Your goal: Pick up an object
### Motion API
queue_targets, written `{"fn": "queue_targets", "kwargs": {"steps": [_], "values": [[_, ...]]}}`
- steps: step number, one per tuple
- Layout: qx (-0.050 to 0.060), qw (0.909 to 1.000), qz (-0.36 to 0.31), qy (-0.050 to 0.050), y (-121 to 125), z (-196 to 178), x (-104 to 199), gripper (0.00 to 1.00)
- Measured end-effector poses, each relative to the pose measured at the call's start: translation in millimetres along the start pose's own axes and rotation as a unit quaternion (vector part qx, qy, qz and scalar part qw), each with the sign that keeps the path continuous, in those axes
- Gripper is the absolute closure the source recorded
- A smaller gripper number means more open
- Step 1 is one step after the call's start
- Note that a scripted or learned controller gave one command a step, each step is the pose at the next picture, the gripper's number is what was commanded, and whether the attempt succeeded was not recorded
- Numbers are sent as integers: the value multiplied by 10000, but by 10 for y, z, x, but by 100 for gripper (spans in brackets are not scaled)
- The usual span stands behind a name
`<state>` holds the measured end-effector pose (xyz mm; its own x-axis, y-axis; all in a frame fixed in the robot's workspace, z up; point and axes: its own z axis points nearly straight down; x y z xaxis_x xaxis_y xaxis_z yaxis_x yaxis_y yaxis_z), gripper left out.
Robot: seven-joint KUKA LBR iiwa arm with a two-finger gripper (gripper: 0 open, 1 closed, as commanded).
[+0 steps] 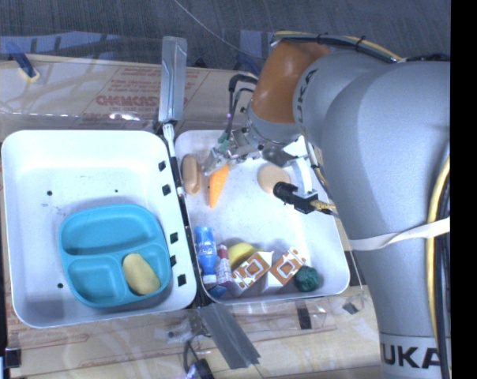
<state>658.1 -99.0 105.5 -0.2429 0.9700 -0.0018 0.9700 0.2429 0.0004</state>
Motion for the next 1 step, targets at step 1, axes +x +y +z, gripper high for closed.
{"fn": "queue_targets", "kwargs": {"steps": [1], "values": [[-37, 9999, 137, 12, 251, -916, 974, 100]]}}
